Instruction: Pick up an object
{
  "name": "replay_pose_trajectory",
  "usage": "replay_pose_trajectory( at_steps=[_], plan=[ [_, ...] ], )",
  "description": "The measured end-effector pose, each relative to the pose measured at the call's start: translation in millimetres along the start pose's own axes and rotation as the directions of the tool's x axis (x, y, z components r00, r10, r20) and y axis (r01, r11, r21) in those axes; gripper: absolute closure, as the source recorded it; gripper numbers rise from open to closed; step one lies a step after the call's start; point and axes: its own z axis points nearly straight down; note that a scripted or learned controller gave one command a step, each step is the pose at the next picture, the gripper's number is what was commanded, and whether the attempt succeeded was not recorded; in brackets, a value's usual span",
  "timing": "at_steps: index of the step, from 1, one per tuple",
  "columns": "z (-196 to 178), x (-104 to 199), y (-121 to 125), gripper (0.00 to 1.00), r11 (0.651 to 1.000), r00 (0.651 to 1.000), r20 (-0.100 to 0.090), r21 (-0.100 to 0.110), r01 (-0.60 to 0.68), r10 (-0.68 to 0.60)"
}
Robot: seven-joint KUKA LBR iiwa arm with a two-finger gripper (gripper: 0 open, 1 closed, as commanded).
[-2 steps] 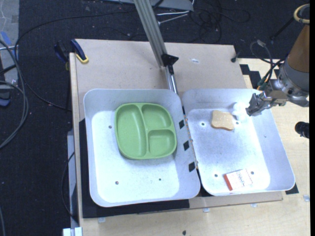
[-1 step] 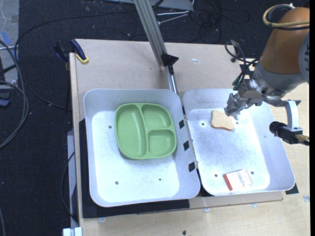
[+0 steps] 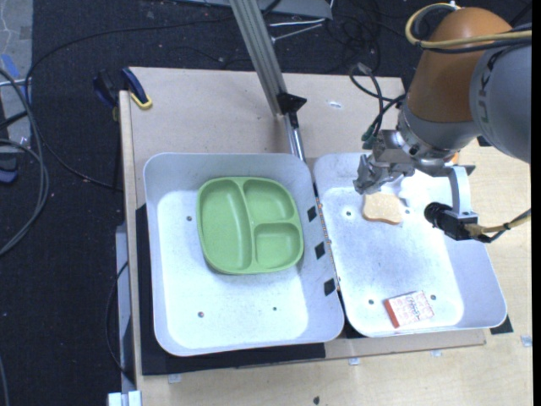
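A tan slice of toast (image 3: 383, 209) lies in the right bin (image 3: 439, 260) near its far edge. My gripper (image 3: 372, 178) hangs just above and behind the toast, its dark fingers pointing down at the slice's far edge. A small red and white packet (image 3: 409, 309) lies near the right bin's front edge. The arm's orange band and grey body come in from the upper right.
A green divided plate (image 3: 250, 224) with three compartments sits in the left bin (image 3: 169, 303). A slanted metal pole (image 3: 262, 49) rises behind the bins. Cables trail across the dark floor at the left and back.
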Motion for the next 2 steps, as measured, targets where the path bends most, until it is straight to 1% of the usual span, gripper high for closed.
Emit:
replay_pose_trajectory(
  at_steps=[1,2],
  plan=[
    [1.5,47.5,20.8,1.0,1.0,1.0,0.0,-0.002,0.0,0.0],
    [14.7,96.6,24.9,1.0,1.0,1.0,0.0,0.001,0.0,0.0]
  ],
)
